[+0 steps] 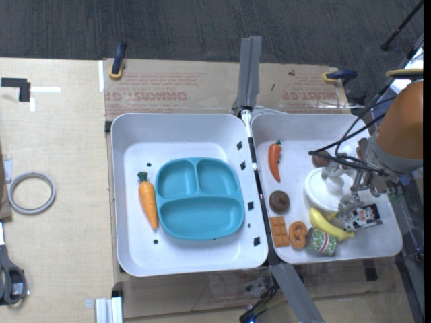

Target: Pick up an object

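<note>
My gripper [349, 197] hangs low over the right bin [296, 130], at its right side. It is above the right edge of a white bowl [322, 188] and just above a yellow banana [328, 225]. A small black and white box [364, 216] lies right beside the gripper. Further left in this bin lie a red chili pepper [275, 161], a brown round piece [279, 200], an orange waffle [278, 231], an orange ring [297, 235] and a green can [323, 243]. I see nothing held by the gripper.
The left bin [128, 180] holds a blue divided plate [200, 198] and an orange carrot [147, 201]. A grey divider bar [249, 66] stands behind the bins. On the bench at left lie a tape ring [30, 192] and scissors [11, 280]. Cables [350, 136] run from the arm.
</note>
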Robot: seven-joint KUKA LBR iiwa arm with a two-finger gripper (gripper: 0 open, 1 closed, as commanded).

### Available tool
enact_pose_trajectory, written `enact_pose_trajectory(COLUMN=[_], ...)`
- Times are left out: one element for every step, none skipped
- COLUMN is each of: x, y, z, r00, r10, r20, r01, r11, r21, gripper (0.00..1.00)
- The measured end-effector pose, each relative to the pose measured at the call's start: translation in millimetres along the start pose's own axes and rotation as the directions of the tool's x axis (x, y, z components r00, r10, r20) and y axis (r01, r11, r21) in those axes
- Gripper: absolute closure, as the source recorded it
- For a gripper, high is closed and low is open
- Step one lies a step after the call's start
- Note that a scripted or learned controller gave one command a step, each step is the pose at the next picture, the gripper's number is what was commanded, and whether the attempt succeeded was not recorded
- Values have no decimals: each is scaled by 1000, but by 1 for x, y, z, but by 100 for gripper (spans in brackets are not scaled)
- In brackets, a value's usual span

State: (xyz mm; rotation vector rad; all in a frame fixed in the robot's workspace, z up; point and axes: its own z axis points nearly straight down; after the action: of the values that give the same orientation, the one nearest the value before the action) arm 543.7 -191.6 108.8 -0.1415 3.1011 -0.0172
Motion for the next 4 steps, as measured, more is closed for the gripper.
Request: enact_pose_trajectory(x=[-50, 9, -68, 42], y=[69, 59, 82, 66], z=[2, 0, 3, 0], r00=[995, 1000, 966, 937], r10=[-96, -3, 258, 350], r20=[-2, 2, -3, -3], r01=[96, 3, -258, -350], r11=[995, 1000, 966, 937], r21=[-7, -3, -4, -3], gripper=[0, 0, 0, 0])
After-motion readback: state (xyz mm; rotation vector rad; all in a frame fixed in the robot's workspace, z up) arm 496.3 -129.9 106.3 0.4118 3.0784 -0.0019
